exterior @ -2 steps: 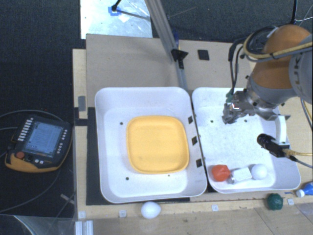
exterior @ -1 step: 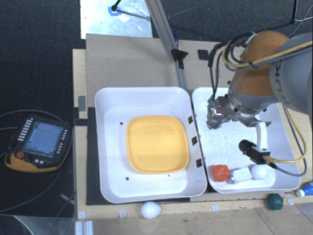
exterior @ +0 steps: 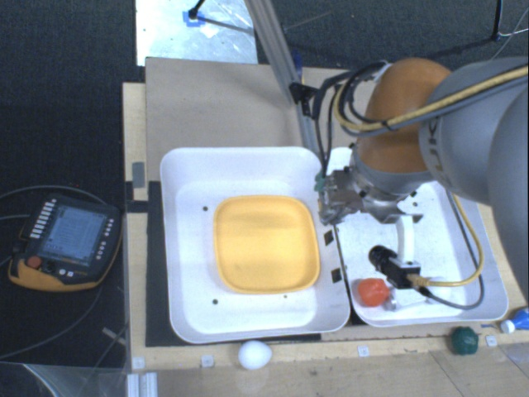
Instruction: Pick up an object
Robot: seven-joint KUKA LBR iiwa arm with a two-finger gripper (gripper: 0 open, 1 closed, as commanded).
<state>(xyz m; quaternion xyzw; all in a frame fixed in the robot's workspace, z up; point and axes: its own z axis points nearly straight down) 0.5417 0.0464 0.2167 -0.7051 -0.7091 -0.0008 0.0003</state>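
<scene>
A yellow square plate (exterior: 266,242) lies flat in the left white bin (exterior: 186,222). A small red object (exterior: 372,291) rests at the near left corner of the right white bin (exterior: 488,292). My gripper (exterior: 332,203) hangs below the orange-banded wrist, over the divide between the two bins, just past the plate's far right corner. It is well behind the red object and apart from it. Nothing shows in its hold, and the arm hides much of the right bin.
A white egg-shaped thing (exterior: 254,355) lies on the bench in front of the left bin. A dark green ball (exterior: 464,340) and a blue bit (exterior: 518,321) sit past the right bin's near corner. A teach pendant (exterior: 64,242) lies far left.
</scene>
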